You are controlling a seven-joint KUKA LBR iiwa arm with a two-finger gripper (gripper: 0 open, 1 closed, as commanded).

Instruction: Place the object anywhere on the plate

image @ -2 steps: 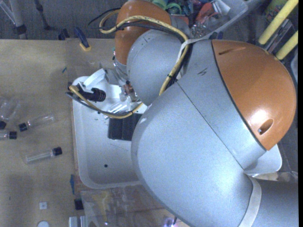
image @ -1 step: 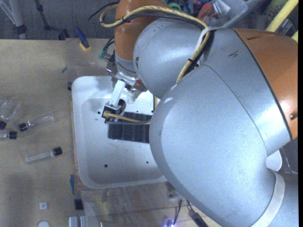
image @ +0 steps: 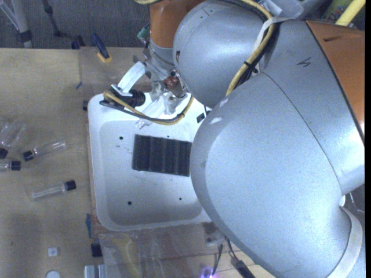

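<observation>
Tan bench [image: 40, 86], white bin [image: 110, 207] with dark ribbed mat [image: 161, 155], clear vials [image: 52, 189] scattered left, tool state unclear

The grey arm [image: 278, 132] looms over a white bin [image: 110, 204], its wrist at the bin's 12 o'clock edge. A dark ribbed plate [image: 161, 155] lies inside; clear vials [image: 52, 189] are scattered at 9 o'clock.

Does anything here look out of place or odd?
Yes. Several clear vials with black caps lie scattered on the bench left of the white bin, on their sides. The dark plate lies flat in the bin.
</observation>
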